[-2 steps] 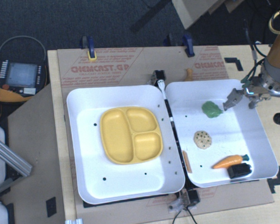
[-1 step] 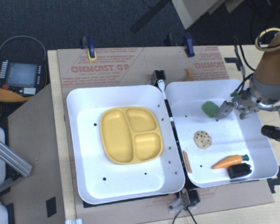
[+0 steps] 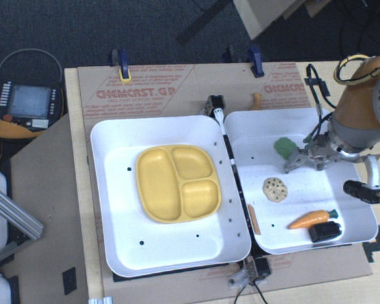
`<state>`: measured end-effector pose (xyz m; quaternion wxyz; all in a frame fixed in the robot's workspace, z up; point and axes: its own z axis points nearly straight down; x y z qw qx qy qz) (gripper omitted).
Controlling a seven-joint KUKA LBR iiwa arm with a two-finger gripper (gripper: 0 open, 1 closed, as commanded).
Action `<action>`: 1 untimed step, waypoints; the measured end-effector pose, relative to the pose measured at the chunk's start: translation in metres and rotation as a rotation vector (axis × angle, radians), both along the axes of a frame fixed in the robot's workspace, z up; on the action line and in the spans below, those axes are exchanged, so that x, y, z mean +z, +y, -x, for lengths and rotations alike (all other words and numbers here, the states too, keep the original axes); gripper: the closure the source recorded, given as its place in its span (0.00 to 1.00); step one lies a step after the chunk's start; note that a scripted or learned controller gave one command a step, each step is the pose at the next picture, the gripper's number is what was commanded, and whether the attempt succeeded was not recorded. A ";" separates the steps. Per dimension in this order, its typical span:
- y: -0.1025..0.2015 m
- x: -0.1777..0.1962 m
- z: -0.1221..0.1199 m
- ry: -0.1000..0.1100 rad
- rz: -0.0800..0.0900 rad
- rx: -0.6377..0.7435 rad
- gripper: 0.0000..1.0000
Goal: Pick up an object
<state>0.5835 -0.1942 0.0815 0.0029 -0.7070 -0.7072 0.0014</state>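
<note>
- the two-finger metal gripper (image 3: 304,159) hangs over the upper right part of the right shallow white plastic bin (image 3: 256,132); its fingers are spread apart, one grey tip (image 3: 289,164) pointing left and the other sitting a little further right, with nothing between them.
- a rounded green soft-looking object (image 3: 284,147) lies just up and left of the left fingertip, very near it; whether they touch cannot be told.
- behind the fingers, the grey wrist with its orange band (image 3: 357,106) reaches in from the right edge, with black cables looping above it.
- below and left of the gripper, well clear of it, a round tan cookie with dark chips (image 3: 275,189) lies flat near the middle of the right bin.
- near the bin's lower right corner, an orange toy carrot with a green stub (image 3: 311,219) lies nearly level, its tip pointing left.
- a small black block (image 3: 326,232) sits just below the carrot's right end, touching or almost touching it.
- the left shallow white plastic bin (image 3: 115,185) holds a yellow three-compartment plastic tray (image 3: 177,182) near its middle.
- both bins rest side by side on a brown board with red lettering (image 3: 141,87), blue clamps at its far edge.
</note>
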 end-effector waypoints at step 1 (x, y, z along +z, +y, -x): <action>-0.001 0.014 -0.002 -0.007 0.003 0.000 1.00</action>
